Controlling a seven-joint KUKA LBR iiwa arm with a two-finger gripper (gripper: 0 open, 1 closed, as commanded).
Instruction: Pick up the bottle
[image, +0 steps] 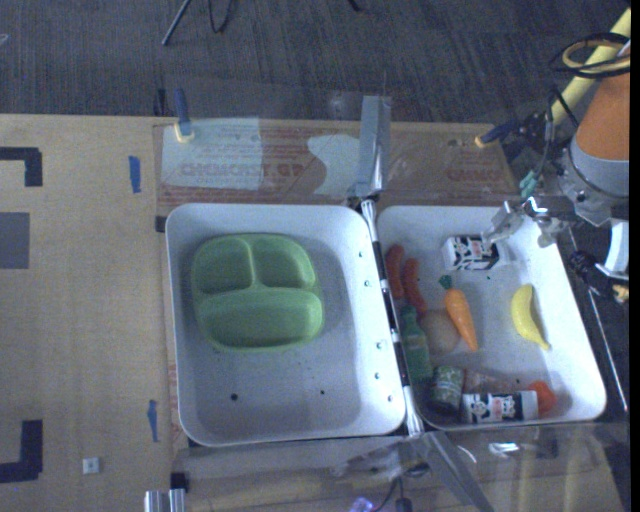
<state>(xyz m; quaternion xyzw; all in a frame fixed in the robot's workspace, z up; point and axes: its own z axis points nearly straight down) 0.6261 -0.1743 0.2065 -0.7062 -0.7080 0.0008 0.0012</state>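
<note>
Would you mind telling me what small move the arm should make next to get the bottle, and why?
Probably travel toward the right bin's left wall: the gripper hovers near the small carton at the far side, while the green bottle lies against that wall.

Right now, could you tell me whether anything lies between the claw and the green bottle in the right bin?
Yes. The claw hangs over the bin's far right corner, while the green bottle lies against the left wall. On the line between them sit a small milk carton and the carrot.
</note>
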